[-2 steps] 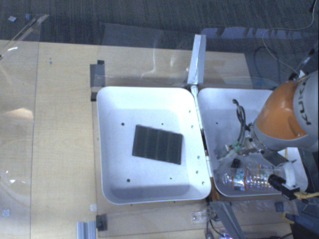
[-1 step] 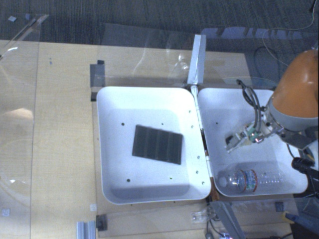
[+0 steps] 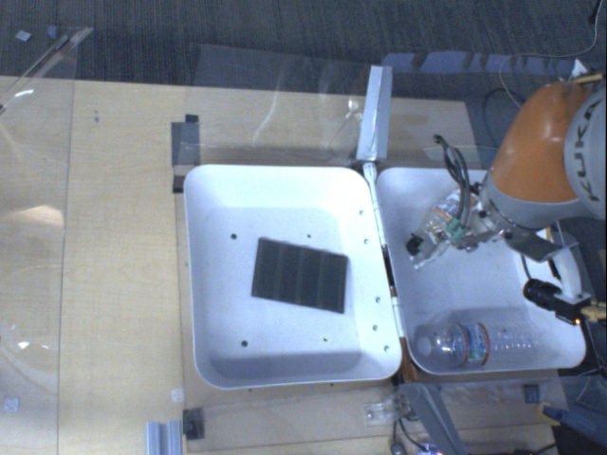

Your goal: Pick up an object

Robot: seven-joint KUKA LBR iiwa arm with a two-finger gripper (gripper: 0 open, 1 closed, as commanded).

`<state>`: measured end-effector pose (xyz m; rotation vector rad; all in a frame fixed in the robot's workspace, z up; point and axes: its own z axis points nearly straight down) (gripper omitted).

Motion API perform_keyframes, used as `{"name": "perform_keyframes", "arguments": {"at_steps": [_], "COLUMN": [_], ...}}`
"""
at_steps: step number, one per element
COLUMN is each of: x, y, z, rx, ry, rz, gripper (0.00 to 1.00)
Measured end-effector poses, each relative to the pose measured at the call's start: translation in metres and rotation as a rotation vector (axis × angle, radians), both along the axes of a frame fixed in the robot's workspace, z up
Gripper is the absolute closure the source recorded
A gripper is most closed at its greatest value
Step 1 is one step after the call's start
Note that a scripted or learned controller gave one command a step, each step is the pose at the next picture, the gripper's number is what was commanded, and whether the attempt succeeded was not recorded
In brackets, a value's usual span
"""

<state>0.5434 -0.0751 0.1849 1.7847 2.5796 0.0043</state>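
Left shallow white plastic bin (image 3: 204, 254) holds a flat dark grey ribbed rectangular pad (image 3: 301, 275) at its centre. Right shallow white plastic bin (image 3: 403, 197) holds a clear plastic water bottle with blue label (image 3: 469, 344) lying along its near wall, well apart from the two-finger gripper (image 3: 432, 237) above bin's middle; gripper state unclear.

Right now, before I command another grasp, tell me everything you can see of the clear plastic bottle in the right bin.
The clear plastic bottle lies on its side near the front edge of the right white bin, its long axis running left to right along the front wall. Its body looks see-through and ribbed, with a blue label band around the middle. It rests on the bin floor, close to or against the front wall. The tool hangs farther back in the bin, apart from it.
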Motion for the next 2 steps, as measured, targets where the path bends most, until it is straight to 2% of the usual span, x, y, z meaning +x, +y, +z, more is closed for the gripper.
{"name": "perform_keyframes", "arguments": {"at_steps": [1, 2], "x": [0.045, 0.102], "y": [-0.061, -0.067], "z": [-0.087, -0.104], "rx": [-0.001, 0.022], "ry": [0.001, 0.118], "rz": [0.095, -0.074], "gripper": [0.0, 0.0]}}
